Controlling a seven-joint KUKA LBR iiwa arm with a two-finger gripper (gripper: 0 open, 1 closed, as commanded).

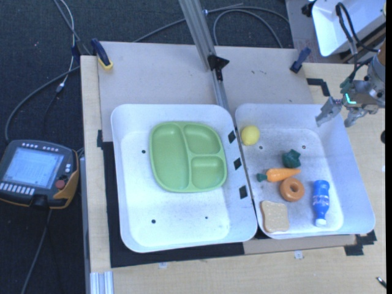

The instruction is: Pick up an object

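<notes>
The right bin (343,158) holds a yellow ball (249,135), a dark green toy (292,158), an orange carrot (278,174), a brown doughnut (292,190), a blue bottle (320,202) and a slice of bread (275,216). My gripper (340,114) hangs above the bin's upper right corner, well clear of all of them. Its two fingers are spread apart with nothing between them.
A green three-compartment plate (187,157) lies in the left bin (141,225). A metal pole (199,23) slants down to the gap between the bins. Blue clamps (101,54) sit at the bench's back corners. A teach pendant (37,173) lies on the floor to the left.
</notes>
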